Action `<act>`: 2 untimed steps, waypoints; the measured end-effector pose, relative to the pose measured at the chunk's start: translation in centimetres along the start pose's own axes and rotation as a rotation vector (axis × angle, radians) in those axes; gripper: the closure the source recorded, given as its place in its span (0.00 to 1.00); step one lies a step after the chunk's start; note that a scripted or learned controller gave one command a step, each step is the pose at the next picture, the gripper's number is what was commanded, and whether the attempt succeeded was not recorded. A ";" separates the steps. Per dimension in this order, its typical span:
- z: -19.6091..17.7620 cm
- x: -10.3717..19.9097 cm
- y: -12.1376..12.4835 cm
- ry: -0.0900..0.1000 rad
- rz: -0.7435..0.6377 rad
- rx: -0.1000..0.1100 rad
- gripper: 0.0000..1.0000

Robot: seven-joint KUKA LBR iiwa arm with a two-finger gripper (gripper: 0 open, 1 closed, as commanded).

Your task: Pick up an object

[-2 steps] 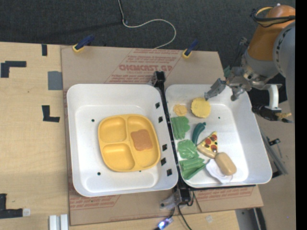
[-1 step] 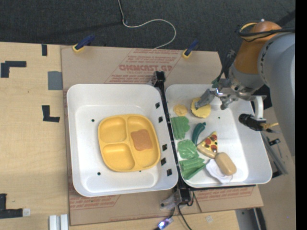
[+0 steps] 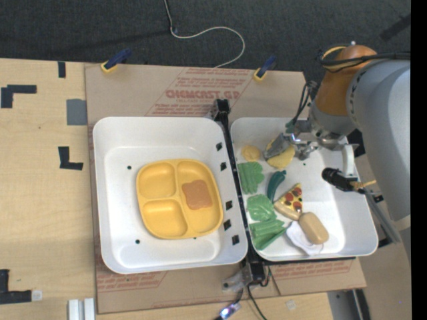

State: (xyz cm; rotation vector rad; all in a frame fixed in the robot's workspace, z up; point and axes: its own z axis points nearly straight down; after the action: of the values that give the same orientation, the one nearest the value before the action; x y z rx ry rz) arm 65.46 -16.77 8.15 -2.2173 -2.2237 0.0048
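Much of the arm (image 3: 380, 112) is cut off at the 3 o'clock edge, and its grey bulk hides the far right corner of the right bin (image 3: 347, 242). The gripper (image 3: 288, 149) sits low at the bin's 11 o'clock area, its metal fingers too small and tangled with a pale yellow toy piece (image 3: 283, 159) to make out; I cannot tell whether they are spread or pinching it, only that they sit right at it.

The right bin holds the toy food: a small yellow lump (image 3: 250, 154) at 10 o'clock, green leafy pieces (image 3: 251, 177) along the 9 o'clock wall, a dark green pepper-like piece (image 3: 275, 183) at centre, a pizza slice (image 3: 290, 203) just beside it toward 5 o'clock, a tan bread roll (image 3: 313, 229) on something white at 6 o'clock, and green pods (image 3: 267, 231) at 7 o'clock.

The left bin (image 3: 113, 179) holds a yellow divided plate (image 3: 160, 199) at centre, with a brown toast-like square (image 3: 197, 194) in its 3 o'clock compartment.
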 end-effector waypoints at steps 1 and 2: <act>-1.3 0.0 0.1 -0.001 -0.001 -0.002 1.00; -5.4 0.5 0.0 0.002 0.002 -0.003 1.00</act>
State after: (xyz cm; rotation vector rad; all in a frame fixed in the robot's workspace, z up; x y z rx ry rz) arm 65.45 -16.29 13.56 -2.2199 -2.2227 -0.0008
